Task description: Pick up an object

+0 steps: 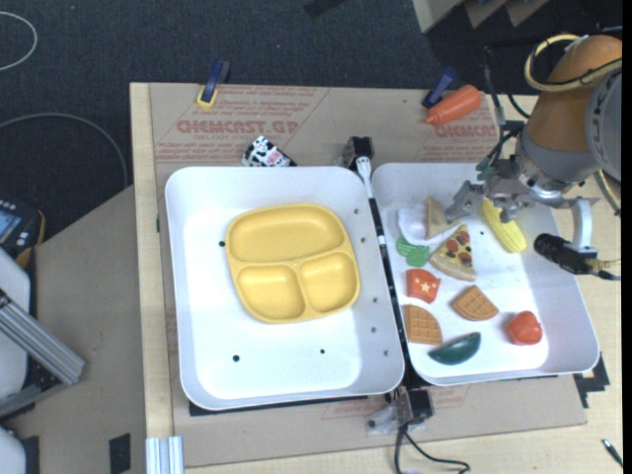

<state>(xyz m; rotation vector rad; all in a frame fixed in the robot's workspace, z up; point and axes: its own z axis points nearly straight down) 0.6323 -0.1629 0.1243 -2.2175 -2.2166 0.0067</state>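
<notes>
Yellow corn (505,227) lies just right of the hand (481,201), slanting down-right; hand's opening I cannot tell.

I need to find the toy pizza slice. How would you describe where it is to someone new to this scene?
Look in the right bin, the one holding the small toy foods. Near its middle lies the pizza slice, just left of the yellow corn. It alone is a triangle with red dots on top.

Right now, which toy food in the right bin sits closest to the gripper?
The yellow corn cob, lying just below the gripper; the pizza slice and tomato lie farther off.
</notes>
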